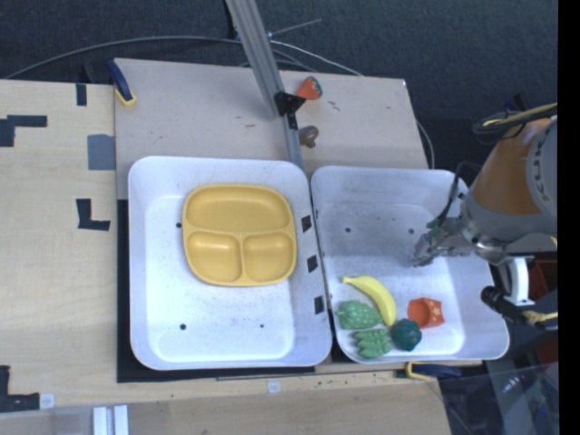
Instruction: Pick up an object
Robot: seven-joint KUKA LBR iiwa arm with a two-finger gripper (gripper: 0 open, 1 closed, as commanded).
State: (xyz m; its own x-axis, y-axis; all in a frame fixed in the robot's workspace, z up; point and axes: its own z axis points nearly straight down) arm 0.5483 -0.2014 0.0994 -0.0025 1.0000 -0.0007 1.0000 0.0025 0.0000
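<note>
In the right bin (381,198) lie a yellow banana (373,294), a red block (426,312), a dark teal ball (406,334) and two green bumpy pieces (359,315) (371,342), all bunched at the near side. My gripper (426,252) hangs low over the bin's right part, above and right of the banana and just behind the red block. Nothing shows between its fingers. The grey and orange arm (517,188) comes in from the right.
A yellow divided plate (240,234) lies in the left bin (154,333). A grey pole (258,48) slants over the board behind the bins, with a small orange piece (310,87) beside it. Cables run across the dark floor at the back.
</note>
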